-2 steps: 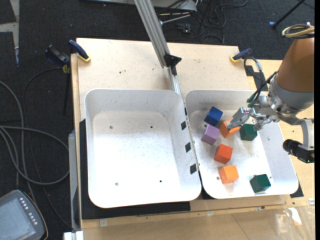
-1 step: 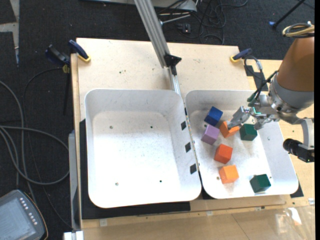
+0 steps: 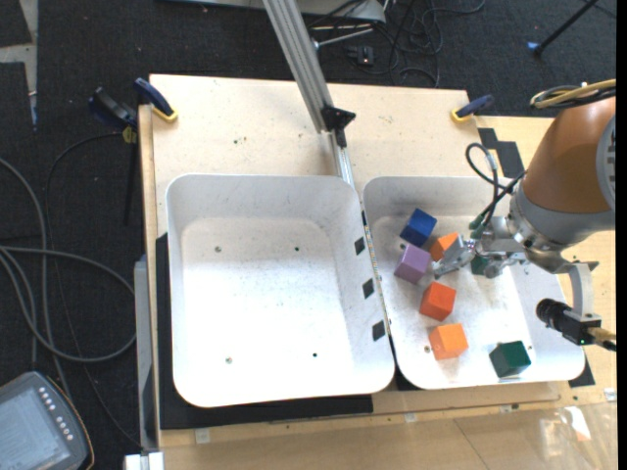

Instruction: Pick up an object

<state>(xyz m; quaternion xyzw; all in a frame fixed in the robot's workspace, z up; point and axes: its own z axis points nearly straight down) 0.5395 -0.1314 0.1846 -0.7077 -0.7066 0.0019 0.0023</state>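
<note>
Here the gripper [image 3: 458,255], grip state unclear, crowds an orange block [image 3: 446,245] between blue [image 3: 419,226] and purple blocks [image 3: 412,263].

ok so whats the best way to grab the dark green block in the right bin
Come straight down on the dark green block and close on two opposite side faces. It sits flat by itself near the right bin's front corner, apart from the orange block, so the approach looks open. Favour faces that keep fingers off the bin wall.
</note>
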